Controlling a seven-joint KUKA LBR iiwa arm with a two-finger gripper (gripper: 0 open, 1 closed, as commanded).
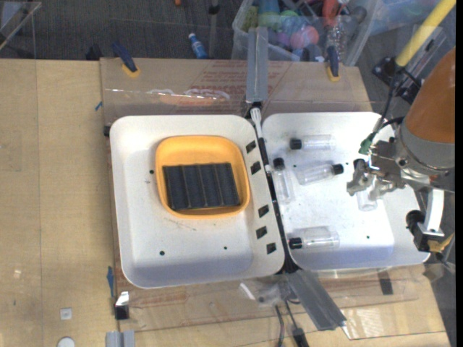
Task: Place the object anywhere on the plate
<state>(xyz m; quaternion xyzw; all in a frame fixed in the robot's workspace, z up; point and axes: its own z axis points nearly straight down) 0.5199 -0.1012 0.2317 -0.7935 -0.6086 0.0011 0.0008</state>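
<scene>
An orange plate [168, 157] lies in the left bin [137, 244], and a dark ridged block [201, 185] covers most of its middle. Several clear vials with black caps lie in the right bin [376, 248]: one at the back [312, 143], one in the middle [317, 173], one at the front [313, 238] and one along the divider [281, 183]. My gripper [366, 186] hangs over the right side of the right bin. A pale clear shape [367, 203] sits right under it; I cannot tell whether it is held.
A black-marked divider [260, 186] separates the two bins. The orange-banded arm [434, 121] fills the right edge, with cables beside it. A tub of coloured toys [304, 9] stands behind the bench.
</scene>
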